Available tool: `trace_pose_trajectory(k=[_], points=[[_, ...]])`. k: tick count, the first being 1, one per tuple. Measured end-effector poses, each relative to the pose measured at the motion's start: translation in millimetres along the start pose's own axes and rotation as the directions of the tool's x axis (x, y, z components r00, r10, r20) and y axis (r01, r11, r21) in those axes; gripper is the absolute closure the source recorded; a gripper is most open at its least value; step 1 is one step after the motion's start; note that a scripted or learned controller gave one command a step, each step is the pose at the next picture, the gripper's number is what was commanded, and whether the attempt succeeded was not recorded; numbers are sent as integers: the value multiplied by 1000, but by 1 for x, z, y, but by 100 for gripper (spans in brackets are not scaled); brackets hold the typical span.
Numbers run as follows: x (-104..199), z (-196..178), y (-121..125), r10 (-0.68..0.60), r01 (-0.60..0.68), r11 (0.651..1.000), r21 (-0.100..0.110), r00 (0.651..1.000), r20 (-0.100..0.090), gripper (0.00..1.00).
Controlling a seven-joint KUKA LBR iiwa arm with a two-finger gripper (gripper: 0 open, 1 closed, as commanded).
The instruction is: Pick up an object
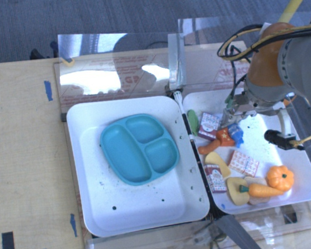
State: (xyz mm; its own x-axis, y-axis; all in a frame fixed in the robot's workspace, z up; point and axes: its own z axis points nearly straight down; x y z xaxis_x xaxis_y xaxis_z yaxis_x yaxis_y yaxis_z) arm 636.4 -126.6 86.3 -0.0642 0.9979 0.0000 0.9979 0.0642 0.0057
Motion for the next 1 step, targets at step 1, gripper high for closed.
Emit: trace_pose_trajectory(k=[1], points=[[0, -115, 13, 277, -277, 961, 6, 961, 3, 100]])
